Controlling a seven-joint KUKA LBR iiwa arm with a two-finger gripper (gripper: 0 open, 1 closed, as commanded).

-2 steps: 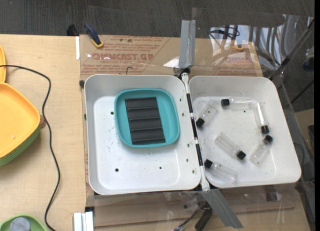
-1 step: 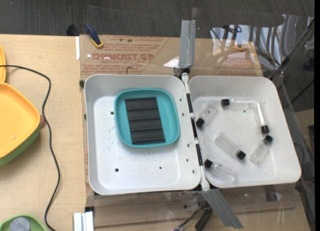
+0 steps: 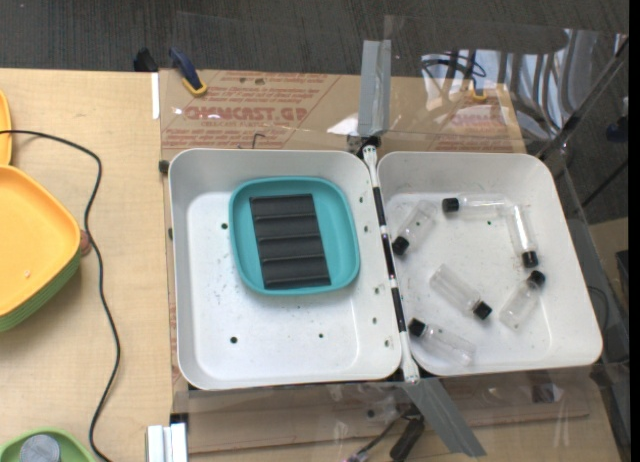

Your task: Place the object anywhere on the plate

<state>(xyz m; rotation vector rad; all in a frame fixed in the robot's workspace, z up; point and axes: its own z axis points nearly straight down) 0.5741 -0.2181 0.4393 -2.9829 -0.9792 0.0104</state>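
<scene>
A teal plate carrying a dark ribbed block sits upper-centre in the left bin. Clear black-capped vials lie scattered across the right bin. Yellow dishes rest at far left.

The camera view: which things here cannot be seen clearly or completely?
- Clear vials in the right bin: transparent against white, so their exact number is uncertain.
- Yellow dish: cut off by the left edge.
- Dark block on the teal plate: its material cannot be told.

Teal plate in left bin, clear black-capped vials, perhaps six, scattered right bin
</scene>
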